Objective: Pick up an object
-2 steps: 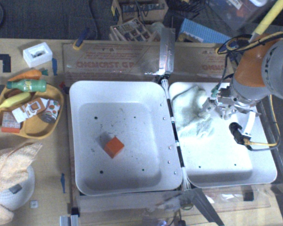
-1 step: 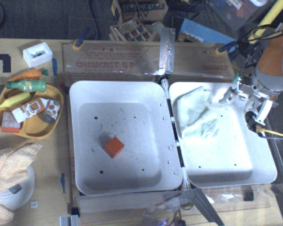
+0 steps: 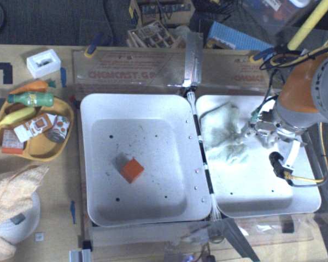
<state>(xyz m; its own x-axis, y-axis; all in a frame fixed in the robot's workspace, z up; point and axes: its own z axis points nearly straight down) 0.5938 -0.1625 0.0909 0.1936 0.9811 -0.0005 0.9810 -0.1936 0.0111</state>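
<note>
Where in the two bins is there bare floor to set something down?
Left bin: bare floor all around the orange block, widest toward the far wall. Right bin: bare along the near half, below the white cloth. Crowded: the right bin's far half, with the cloth and the gripper beside it.

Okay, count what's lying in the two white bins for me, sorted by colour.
Orange: 1, the block in the left bin
White: 1, the crumpled cloth in the right bin
Total: 2
</note>
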